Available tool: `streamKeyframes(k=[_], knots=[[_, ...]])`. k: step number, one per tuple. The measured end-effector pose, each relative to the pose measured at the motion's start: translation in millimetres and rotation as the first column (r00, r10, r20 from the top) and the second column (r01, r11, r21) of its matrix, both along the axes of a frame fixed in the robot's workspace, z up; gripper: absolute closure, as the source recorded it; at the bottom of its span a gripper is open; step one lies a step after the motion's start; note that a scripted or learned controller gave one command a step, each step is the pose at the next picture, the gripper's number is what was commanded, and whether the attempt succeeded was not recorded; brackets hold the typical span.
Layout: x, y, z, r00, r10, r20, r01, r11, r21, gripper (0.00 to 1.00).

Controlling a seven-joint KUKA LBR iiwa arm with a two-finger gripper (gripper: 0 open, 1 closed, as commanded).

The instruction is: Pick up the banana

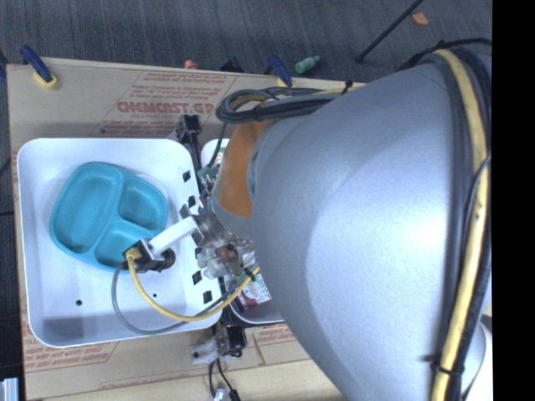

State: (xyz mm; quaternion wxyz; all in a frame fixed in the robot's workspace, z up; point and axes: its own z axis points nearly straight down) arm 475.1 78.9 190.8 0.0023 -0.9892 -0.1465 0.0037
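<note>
My gripper (pixel 219 261) hangs low over the wall between the two bins, at the left edge of the right bin (pixel 251 316). Its wrist with the orange band (pixel 238 170) rises behind it. The bulky grey arm (pixel 359 224) reaches in from the right and hides nearly all of the right bin and whatever lies in it.
A blue divided tray (pixel 109 211) lies in the back half of the left bin (pixel 33 157). A small colourful packet (pixel 259 293) peeks out under the arm at the right bin's front left. Blue clamps (pixel 38 65) grip the bench's far edge.
</note>
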Motion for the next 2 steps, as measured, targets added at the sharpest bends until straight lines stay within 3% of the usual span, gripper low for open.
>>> streamKeyframes(k=[1, 2], knots=[[1, 61, -7, 0.997, 0.077, 0.003, -0.077, 0.997, -0.002, 1.0], [0, 25, -100, 0.961, 0.278, 0.001, -0.278, 0.961, 0.001, 1.0]])
